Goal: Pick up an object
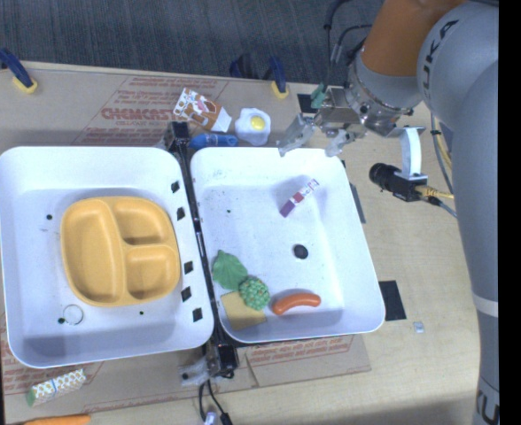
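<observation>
My gripper hangs over the far rim of the right bin, its fingers spread open with nothing between them. Just in front of it, inside the bin, lies a small purple and white tube. Further toward the near side sit a small black disc, a green leaf, a knobbly green ball, a yellow block and an orange sausage. The left bin holds a yellow divided tray.
Behind the bins on the cardboard lie a snack packet, a white and yellow egg toy and a blue object. A wrapped candy lies at the near left. Blue clamps grip the bench's far edge.
</observation>
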Action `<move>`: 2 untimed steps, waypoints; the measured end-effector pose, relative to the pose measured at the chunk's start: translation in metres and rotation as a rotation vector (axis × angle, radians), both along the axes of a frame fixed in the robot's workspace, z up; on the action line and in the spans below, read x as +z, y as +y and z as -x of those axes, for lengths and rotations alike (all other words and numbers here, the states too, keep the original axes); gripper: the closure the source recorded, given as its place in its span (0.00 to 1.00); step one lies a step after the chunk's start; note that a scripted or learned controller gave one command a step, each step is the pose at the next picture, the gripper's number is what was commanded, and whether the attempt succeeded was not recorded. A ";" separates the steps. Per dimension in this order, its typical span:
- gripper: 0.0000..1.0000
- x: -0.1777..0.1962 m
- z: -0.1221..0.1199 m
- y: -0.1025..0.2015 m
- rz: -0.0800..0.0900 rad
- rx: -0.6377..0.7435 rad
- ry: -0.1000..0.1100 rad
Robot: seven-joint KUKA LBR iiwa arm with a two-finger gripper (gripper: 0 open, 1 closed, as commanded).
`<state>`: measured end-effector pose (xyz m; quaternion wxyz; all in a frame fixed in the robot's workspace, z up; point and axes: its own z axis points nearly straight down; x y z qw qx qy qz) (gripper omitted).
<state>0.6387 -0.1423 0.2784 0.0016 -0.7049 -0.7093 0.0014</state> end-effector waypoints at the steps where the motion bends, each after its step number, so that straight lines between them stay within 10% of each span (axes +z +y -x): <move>1: 0.00 -0.133 -0.014 -0.033 -0.002 0.120 0.002; 2: 0.00 -0.163 -0.009 -0.054 0.001 0.307 -0.008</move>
